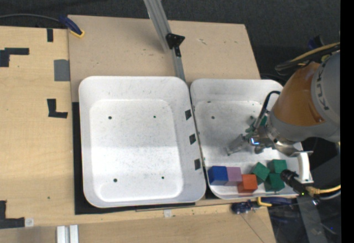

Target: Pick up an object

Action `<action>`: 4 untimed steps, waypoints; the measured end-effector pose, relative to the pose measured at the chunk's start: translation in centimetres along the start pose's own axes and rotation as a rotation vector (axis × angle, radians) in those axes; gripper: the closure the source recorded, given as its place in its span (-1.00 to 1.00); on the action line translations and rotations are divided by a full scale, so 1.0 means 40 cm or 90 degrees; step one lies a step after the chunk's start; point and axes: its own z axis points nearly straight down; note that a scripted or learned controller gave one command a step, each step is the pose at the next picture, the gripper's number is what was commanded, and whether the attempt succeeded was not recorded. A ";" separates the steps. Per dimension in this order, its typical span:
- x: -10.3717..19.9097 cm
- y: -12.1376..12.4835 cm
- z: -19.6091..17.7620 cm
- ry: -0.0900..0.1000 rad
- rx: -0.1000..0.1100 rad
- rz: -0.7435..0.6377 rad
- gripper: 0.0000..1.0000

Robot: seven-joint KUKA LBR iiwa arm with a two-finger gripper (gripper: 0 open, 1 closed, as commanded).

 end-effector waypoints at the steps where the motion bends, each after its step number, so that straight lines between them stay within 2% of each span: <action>1: 0.001 -0.002 0.044 0.000 -0.003 -0.001 -1.00; 2: 0.004 -0.002 0.019 0.001 -0.002 -0.001 1.00; 3: 0.000 -0.008 -0.137 -0.001 -0.008 -0.001 1.00; 4: 0.026 -0.012 -0.274 -0.001 -0.008 -0.002 1.00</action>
